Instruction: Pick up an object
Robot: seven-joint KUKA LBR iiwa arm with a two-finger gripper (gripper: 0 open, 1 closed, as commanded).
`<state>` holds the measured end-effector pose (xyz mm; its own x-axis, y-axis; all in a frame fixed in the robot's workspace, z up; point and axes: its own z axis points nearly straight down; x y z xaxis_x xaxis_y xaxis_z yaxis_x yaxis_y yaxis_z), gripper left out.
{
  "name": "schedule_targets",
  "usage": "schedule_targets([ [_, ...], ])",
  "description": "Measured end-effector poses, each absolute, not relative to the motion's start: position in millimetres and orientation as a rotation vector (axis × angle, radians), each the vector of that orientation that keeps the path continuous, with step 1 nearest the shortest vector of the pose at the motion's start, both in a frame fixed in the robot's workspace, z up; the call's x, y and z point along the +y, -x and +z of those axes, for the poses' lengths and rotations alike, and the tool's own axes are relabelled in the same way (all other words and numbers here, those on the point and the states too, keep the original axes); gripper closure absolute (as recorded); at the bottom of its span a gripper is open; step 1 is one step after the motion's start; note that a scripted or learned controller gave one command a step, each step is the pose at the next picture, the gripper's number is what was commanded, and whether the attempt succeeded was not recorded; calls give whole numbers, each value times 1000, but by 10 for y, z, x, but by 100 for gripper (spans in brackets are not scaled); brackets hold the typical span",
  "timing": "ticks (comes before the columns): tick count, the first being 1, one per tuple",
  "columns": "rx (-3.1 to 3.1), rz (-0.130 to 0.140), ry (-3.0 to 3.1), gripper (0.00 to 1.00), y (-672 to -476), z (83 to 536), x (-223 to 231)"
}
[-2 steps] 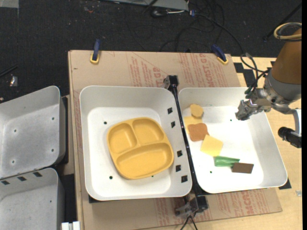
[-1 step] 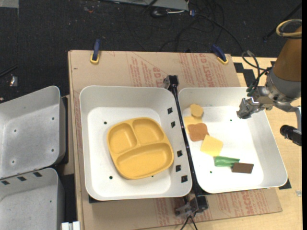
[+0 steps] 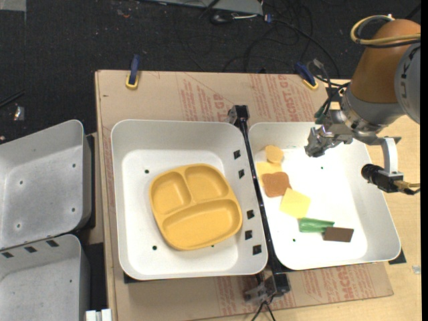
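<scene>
Food pieces (image 3: 287, 196) in right bin (image 3: 374, 243); cardboard-topped bench (image 3: 194, 99), dark floor (image 3: 60, 32); jaws state unclear.

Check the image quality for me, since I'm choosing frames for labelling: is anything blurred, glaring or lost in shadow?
Camera view: lighting is even and the focus fairly sharp; the yellow divided tray and the food pieces in the right bin read clearly. The white bins look bright but not blown out. The gripper is small and dark, so its detail is hard to make out.

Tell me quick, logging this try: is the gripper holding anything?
Gripper: above the right bin, nothing seen between its fingers; open or shut cannot be told.
</scene>
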<state>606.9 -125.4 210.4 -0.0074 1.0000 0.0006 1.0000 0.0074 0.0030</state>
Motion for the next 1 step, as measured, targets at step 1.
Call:
schedule_targets([
  [1,2230,4,-2211,100,-6121,2227,-685],
])
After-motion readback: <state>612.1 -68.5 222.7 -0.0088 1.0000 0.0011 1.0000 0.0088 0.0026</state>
